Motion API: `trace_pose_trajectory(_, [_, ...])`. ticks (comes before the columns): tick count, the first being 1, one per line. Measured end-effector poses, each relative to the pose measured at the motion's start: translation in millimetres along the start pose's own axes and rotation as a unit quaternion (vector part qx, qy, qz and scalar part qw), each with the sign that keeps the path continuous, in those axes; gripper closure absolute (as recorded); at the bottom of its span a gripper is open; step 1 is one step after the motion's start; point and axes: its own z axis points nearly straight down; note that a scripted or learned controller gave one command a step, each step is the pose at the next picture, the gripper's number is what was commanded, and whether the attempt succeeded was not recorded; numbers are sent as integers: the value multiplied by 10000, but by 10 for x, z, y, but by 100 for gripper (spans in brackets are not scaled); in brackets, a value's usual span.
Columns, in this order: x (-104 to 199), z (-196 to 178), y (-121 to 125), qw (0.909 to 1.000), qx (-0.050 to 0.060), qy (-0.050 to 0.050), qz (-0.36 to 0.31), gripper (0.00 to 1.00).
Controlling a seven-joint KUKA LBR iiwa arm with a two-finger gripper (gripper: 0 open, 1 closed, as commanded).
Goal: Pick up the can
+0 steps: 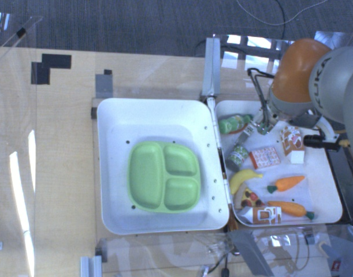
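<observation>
Camera view shows the can [238, 155] lying near the left wall of the right bin [332, 212], just below and left of the hand [258, 127], which hangs near the far wall, holding nothing I can see.

The gripper [258, 126] hangs over the far part of the right bin [332, 203]. The bottle [234, 123] lies just left of it, the can [238, 155] just nearer and left. The card [264, 157] lies before it, the banana [243, 179] and carrots [287, 183] nearer still. The tray [163, 176] sits in the left bin [115, 154], well to its left.
</observation>
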Motion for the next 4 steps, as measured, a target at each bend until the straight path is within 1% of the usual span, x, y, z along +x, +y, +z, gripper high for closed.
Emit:
trace_pose_trajectory(1, [573, -11, -478, 9989, -41, 55, -472, 0])
trace_pose_trajectory(2, [826, -30, -649, 9758, -73, 13, -2187, 0])
trace_pose_trajectory(3, [115, 10, -310, 10000, -35, 61, -11, 0])
trace_pose_trajectory(4, [278, -127, -831, 9805, 10, 94, 1961, 0])
